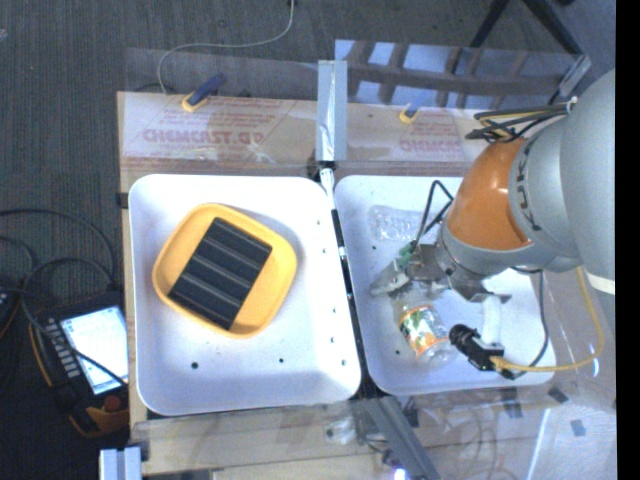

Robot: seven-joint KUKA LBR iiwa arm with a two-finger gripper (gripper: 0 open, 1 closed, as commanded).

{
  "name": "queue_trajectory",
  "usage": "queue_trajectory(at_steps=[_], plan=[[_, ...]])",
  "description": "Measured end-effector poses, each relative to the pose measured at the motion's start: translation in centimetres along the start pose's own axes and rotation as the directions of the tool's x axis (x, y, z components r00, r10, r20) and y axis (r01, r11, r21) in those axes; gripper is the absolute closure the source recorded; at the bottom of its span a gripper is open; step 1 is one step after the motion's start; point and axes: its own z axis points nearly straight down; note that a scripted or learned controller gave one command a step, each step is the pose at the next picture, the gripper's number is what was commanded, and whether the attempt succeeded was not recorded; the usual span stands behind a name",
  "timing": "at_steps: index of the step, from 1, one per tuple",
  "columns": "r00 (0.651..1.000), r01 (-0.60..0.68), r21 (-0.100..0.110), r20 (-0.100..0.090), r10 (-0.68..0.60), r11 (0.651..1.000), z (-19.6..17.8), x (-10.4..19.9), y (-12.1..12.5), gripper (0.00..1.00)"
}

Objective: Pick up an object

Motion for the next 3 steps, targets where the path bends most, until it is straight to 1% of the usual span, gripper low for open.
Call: queue_trajectory(at_steps=[1, 2, 3], plan=[[1.0, 0.002, 0.0, -0.003, -0.002, 1.0, -1.0, 0.2, 0.1, 1.0], [0.999, -0.042, -0.002, -0.003, 0.042, 0.999, -0.3, -0.9, 3.5, 1.0], [0.999, 0.046, 0.021, -0.001, -0.046, 0.999, -9.0, 6.1, 6.6, 1.0]])
